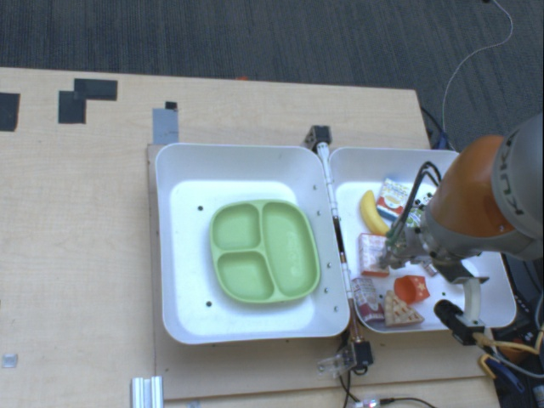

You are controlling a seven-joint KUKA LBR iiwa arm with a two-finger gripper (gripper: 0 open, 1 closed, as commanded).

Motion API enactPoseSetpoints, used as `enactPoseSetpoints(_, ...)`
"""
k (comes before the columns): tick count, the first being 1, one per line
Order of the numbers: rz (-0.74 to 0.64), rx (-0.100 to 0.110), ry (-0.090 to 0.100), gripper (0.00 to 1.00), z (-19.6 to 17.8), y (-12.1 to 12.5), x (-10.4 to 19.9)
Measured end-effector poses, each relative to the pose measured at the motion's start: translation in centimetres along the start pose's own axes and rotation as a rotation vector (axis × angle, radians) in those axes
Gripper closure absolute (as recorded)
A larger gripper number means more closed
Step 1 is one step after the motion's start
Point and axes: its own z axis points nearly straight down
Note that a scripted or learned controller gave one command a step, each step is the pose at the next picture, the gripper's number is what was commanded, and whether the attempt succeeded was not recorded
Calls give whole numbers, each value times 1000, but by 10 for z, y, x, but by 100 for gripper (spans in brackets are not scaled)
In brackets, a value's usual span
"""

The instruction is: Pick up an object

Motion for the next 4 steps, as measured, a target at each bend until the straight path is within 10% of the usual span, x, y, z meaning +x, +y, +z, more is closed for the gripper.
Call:
enactPoseSetpoints(1,0,0,0,0,0,0,0)
enactPoseSetpoints(2,-3,-4,0,100,-10,2,1)
enactPoseSetpoints(3,-3,-4,0,0,-10,2,1)
enactPoseSetpoints(4,6,22,-5,0,27,-10,-3)
